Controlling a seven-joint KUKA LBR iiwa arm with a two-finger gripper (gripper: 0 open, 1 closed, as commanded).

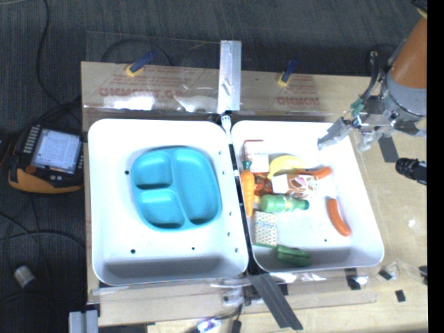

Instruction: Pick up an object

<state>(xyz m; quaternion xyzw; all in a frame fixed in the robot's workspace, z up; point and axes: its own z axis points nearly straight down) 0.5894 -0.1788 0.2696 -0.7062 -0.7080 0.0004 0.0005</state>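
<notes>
The right bin (364, 207) holds a pile of toy food: a yellow banana (286, 164), a carrot (248, 189), a green bottle (283, 204), an orange-red sausage (338, 216), a dark green cucumber (293, 256), a patterned packet (265, 229) and a small white carton (300, 183). My gripper (359, 141) hangs over the bin's far right corner, above and to the right of the pile. It is open, its fingers spread wide with nothing between them. One fingertip (327, 140) points toward the banana.
The left bin (111, 241) holds a blue divided plate (173, 186). A metal divider post (230, 75) stands behind the seam between the bins. Yellow and blue clamps (139, 64) sit on the back board. A handheld device (48, 155) lies on the floor at left.
</notes>
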